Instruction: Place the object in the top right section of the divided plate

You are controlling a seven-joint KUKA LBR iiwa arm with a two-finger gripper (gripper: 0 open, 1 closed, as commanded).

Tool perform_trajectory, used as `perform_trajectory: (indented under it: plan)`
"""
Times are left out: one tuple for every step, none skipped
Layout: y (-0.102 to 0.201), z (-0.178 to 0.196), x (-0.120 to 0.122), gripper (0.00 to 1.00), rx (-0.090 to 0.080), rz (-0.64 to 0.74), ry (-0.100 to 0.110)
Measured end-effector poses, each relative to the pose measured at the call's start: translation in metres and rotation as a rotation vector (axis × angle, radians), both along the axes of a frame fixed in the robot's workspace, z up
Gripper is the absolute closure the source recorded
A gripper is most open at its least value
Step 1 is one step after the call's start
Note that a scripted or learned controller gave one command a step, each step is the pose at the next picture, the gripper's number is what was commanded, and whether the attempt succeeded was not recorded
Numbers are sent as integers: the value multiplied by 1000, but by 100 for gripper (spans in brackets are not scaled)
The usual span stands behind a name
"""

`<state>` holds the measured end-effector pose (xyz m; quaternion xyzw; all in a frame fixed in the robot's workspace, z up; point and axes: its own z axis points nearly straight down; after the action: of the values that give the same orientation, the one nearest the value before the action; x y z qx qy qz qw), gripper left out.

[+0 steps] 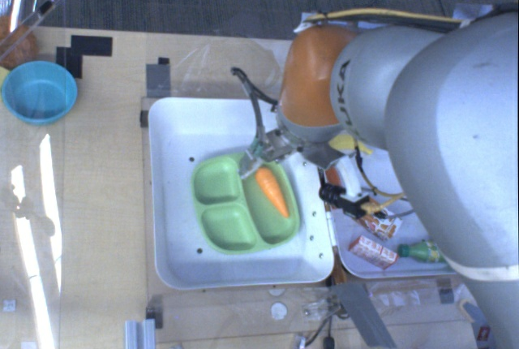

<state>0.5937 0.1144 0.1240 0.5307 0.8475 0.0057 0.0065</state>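
The carrot (273, 191) lies in the long right-hand compartment of the green divided plate (217, 177), its thick end toward the plate's upper rim and its tip pointing down toward the lower right; the plate sits in the left white bin (174, 258). The tool (258, 154) hangs right at the carrot's top end, at the plate's upper edge, and its thin fingers seem to bracket or touch the stalk end, but whether they stand apart or are pressed on the carrot I cannot tell from this slanted view. Judging by how things lie, the placing looks nearly done, with the carrot resting inside the compartment rather than hanging above it. To finish well, the release should be clean: let go fully before lifting, then rise straight up so the fingers do not drag the stalk end over the rim or tip the light plate. Any sideways pull toward the divider could roll the carrot into the neighbouring section. In the right bin (422, 278) lie a small packet (372, 251) and a green bottle (420, 252), well apart from the plate.
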Motion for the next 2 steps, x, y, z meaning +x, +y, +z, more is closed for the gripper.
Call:
perform_trajectory:
  plan:
    - [1,12,2,100,3,-1,-7]
    - [1,12,2,0,3,0,-7]
